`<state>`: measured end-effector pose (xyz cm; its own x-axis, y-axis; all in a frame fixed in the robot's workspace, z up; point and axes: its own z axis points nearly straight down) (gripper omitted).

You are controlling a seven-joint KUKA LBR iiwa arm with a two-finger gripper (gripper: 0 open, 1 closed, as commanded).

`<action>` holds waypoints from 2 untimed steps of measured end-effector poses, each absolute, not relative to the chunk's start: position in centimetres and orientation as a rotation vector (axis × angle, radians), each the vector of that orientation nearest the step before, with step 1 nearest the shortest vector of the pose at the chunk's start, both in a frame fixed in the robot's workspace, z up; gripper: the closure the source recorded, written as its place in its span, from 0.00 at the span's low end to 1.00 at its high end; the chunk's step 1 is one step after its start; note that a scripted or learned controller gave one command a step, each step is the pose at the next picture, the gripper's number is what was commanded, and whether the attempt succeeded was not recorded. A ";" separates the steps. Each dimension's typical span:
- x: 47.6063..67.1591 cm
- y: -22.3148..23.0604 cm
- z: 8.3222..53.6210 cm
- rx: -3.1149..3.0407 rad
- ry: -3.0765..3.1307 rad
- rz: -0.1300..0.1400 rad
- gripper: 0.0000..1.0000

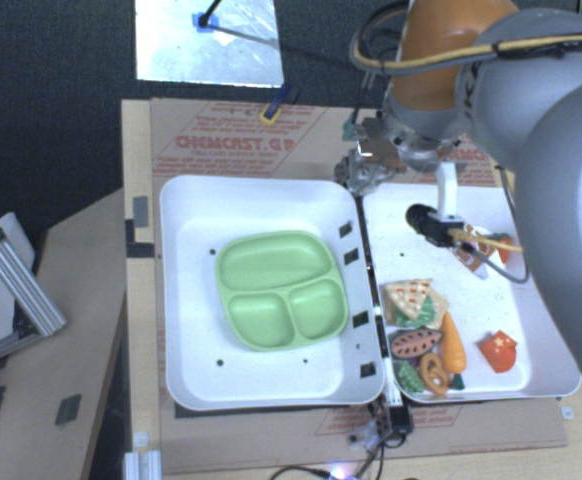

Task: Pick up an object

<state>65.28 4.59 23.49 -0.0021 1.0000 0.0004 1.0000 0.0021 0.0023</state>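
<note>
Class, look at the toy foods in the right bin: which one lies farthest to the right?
The red toy, lying alone toward the right bin's right side. The carrot, pretzel, sausage and sandwich cluster near the divider.

The arm point(541, 118) runs off the right edge of the frame and covers the upper right corner of the right bin point(546, 373). The tool point(366, 168) at the upper middle is too blurred to read. Small food pieces point(426, 343) overlap, their shapes unclear.

Grey arm point(551, 98), orange band point(451, 28), yellow-black cables point(391, 53).
</note>
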 end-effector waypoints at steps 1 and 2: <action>65.3 4.8 21.4 2.216 2.226 0.000 1.00; 66.0 4.3 21.8 2.218 2.222 0.003 1.00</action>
